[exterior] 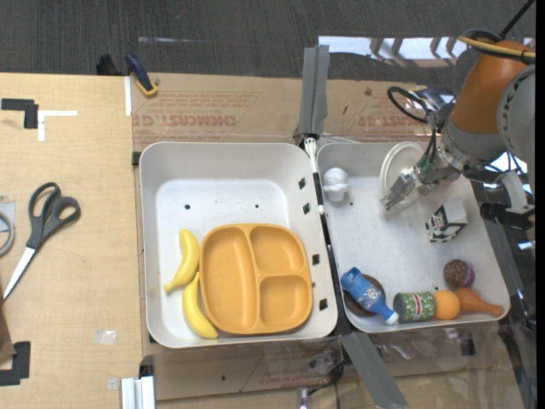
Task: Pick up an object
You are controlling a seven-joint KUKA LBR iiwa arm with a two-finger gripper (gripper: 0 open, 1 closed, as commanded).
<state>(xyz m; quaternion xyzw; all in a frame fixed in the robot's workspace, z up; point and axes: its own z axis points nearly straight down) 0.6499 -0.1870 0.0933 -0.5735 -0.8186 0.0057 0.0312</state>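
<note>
Lying nearest the camera, along the right bin's (498, 254) front wall, are a blue bottle (369, 294), a green can (415, 306) and an orange squash-shaped toy (471, 302), set in a row with the can touching the toy. Just behind them a dark round ball (458, 272) is sitting alone. Farther back, a small black-and-white box (446, 221) is resting near the right wall, and a pale rounded object (335, 181) is lying by the left wall.

Reaching in from the right, the grey arm is lowering its gripper (398, 192) over the back of this bin, right beside a white bowl (397, 165). Whether the fingers are spread or pinching anything cannot be told.

Sitting in the left bin (153, 228) are an orange divided plate (255, 277) and two bananas (189, 284) touching its left edge.

Scissors (38, 224) are lying on the desk (68, 313), well apart from the bins.
</note>
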